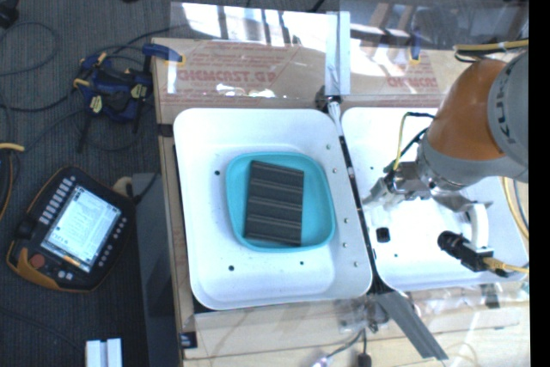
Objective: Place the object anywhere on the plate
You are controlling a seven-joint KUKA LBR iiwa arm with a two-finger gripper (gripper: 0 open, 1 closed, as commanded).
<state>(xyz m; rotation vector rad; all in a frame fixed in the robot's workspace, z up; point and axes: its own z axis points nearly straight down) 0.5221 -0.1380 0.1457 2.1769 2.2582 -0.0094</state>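
A teal plate sits in the middle of the left white bin. A dark grey ribbed rectangular object lies flat on the plate, inside its rim. My gripper hangs over the left part of the right bin, apart from the plate and the object. Nothing is seen in its grasp. The grey arm with its orange band covers much of the right bin.
A small dark item lies on the right bin's floor below the gripper. A ridge divides the two bins. Clear panels stand behind them. A teach pendant and blue clamps lie on the floor at left.
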